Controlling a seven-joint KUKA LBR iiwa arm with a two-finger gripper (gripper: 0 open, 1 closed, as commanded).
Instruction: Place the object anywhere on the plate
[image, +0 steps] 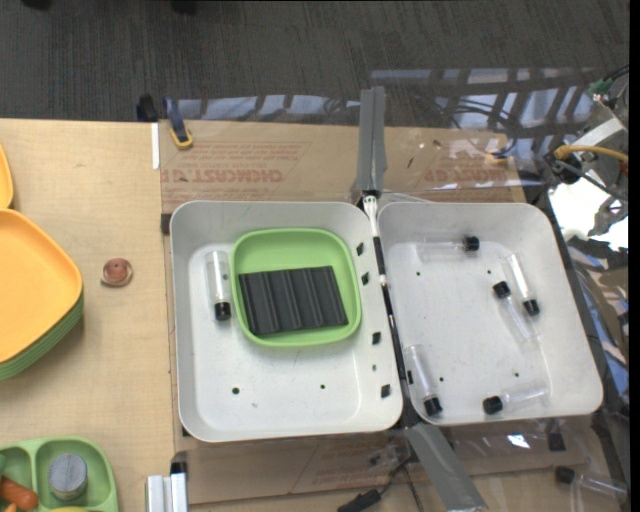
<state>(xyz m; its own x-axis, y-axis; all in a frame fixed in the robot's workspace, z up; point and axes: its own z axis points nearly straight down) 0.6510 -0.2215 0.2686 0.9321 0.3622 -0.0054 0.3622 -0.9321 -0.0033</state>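
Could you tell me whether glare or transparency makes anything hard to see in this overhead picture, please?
Camera view: a blown-out bright patch at the right edge; the clear tubes in the right bin nearly vanish against white, black caps showing best; the green plate and dark ridged object read sharply.

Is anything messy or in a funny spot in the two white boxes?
A little. One clear tube lies on the left bin's floor beside the green plate, not on it. The plate holds a dark ribbed block, sitting slightly crooked. In the right bin, more clear tubes lie scattered at different angles.
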